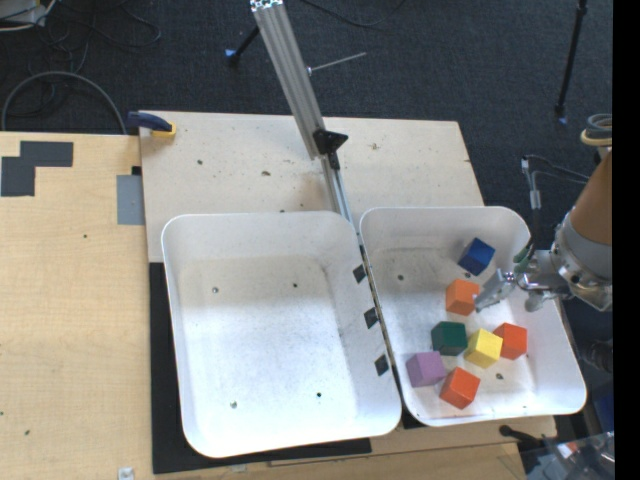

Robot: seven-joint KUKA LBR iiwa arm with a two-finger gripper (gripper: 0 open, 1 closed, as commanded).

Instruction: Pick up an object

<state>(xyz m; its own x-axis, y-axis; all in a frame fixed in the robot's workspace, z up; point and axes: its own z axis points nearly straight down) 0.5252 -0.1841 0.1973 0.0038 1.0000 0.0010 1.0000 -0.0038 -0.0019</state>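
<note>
Gripper (492, 294) beside tilted orange cube (461, 297)

Grey arm (585, 253); orange band; silvery metal fingers (492, 293).

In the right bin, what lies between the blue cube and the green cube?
In the camera view, an orange cube lies between the blue cube and the green cube.

Right bin (420, 230): blue cube (477, 256) farthest back; orange cube (461, 296), green cube (450, 337), yellow cube (486, 348), red cube (511, 340), purple cube (425, 368), orange-red cube (460, 387) clustered; gripper (492, 294) beside orange cube
</note>
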